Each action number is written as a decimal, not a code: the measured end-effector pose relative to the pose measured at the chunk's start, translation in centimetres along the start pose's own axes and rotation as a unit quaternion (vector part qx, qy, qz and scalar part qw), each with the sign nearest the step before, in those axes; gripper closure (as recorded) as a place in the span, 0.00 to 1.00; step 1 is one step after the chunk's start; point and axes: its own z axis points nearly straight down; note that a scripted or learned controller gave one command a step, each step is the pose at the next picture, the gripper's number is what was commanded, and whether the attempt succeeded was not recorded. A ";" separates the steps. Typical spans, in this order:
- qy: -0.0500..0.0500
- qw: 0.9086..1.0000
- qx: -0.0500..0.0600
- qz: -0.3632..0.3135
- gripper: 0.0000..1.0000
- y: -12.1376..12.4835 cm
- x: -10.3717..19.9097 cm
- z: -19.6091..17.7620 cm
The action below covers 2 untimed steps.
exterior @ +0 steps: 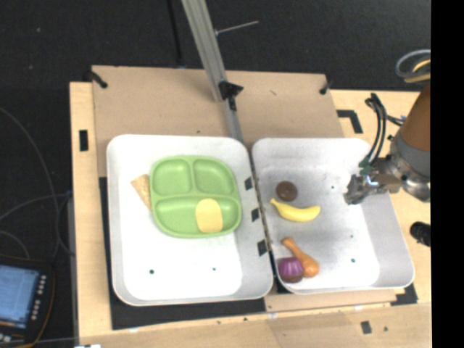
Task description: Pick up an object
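Dark floor surrounds the pale wooden desk [181, 104], which carries two shallow white plastic bins side by side. At the upper right of the right bin [377, 256] hangs the claw [357, 191], low over the bin floor; whether it is wide or narrow cannot be told, and nothing shows between its tips. Left of the claw lies a round brown doughnut-like toy [286, 191], with a curved yellow plastic banana [296, 211] just below it. Further down and left sit an orange carrot-shaped toy [300, 257] and a purple rounded toy [291, 269], touching. Well to the left, the left bin [130, 267] holds a green divided plate [174, 176] bearing a yellow block [209, 215], a tan wedge [141, 188] tucked beside it.
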 end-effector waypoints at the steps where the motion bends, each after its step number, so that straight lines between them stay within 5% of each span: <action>1: 0.000 1.000 0.001 0.000 1.00 0.2 -0.2 -4.5; 2: 0.002 1.000 0.003 -0.003 1.00 1.8 5.5 -4.6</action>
